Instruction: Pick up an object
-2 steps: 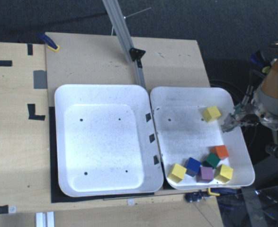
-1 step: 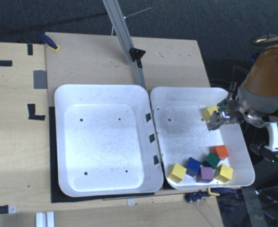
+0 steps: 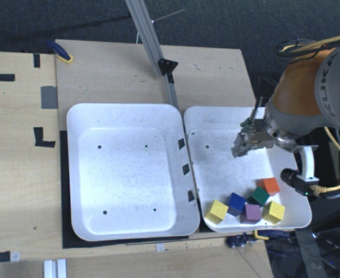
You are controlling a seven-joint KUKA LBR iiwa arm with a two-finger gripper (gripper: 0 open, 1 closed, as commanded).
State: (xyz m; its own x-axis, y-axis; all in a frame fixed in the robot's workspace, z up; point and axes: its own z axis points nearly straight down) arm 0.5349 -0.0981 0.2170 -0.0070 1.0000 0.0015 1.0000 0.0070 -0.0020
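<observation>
The grey arm with the orange band reaches in over the right-hand shallow white plastic bin (image 3: pixel 216 123). The two-finger claw (image 3: pixel 241 147) hangs above the bare middle of that bin's floor, pointing down and slightly towards the divider between the bins. No object lies between its tips. Whether the tips stand wide or narrow cannot be told from this view; they are dark and small against the bin.

Candidate objects: six small cubes, all clustered in the near corner of the same bin, below the claw and a little to its arm side, well apart from it.
- yellow cube (image 3: pixel 217 211), nearest the divider, just beside the blue cube (image 3: pixel 236 203)
- purple cube (image 3: pixel 252 212), touching or nearly touching the blue one
- green cube (image 3: pixel 260 196) and orange cube (image 3: pixel 269 185), at the back of the cluster, closest to the claw
- second yellow cube (image 3: pixel 275 211), at the outer end by the bin wall

The left-hand shallow white plastic bin (image 3: pixel 123 167), on the far side of the divider from the claw, carries no target. Both bins sit on the pale wooden table (image 3: pixel 19 155).

Step in hand, as judged: approach. Nothing is grasped; the claw is not yet over any cube.

Next move calls for: travel towards the near corner, centring over one cube. The yellow cube by the divider looks the most isolated; the others crowd together and a descent could strike a neighbour. Then straight descent and closing.
</observation>
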